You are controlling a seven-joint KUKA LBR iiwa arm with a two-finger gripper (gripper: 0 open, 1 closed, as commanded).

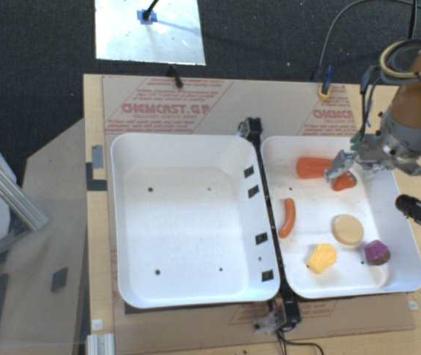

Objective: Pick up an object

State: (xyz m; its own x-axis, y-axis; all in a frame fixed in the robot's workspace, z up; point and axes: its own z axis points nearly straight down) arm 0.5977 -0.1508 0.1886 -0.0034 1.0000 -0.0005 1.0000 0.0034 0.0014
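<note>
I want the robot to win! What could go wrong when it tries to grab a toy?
1. The gripper sits low in the right bin, right between the orange carrot-shaped piece and a small red piece. It might nudge one away or pinch both.
2. Both toys look rounded, so one might slip out.
3. They lie near the bin's far wall, so a pushed toy could jam against it.

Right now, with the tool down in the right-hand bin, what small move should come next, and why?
Probably a short straight lift to test the grasp. The tool sits low between the orange carrot and a small red piece, touching or nearly touching both, and whether it holds either cannot be told. Lifting would show that without disturbing the sausage.
</note>
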